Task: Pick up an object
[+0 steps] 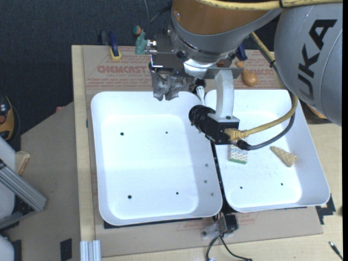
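Note:
My gripper (166, 88) hangs over the far edge of the left bin (147, 200), near the wall it shares with the right bin (283, 197). A small block with a green dotted pattern (237, 155) lies in the right bin close to the dividing wall, partly under a black cable fitting (209, 125) on the arm. Farther right in the same bin lies a tan wedge-shaped piece (284, 155). Both objects lie well apart from the gripper, and I see nothing in it.
The arm's large grey and orange body (239, 15) covers the top of the view. A yellow hose (272, 125) loops over the right bin. A brown rounded object (249, 78) sits on the bench behind the right bin. Clamps (114, 50) stand at the bench's far edge.

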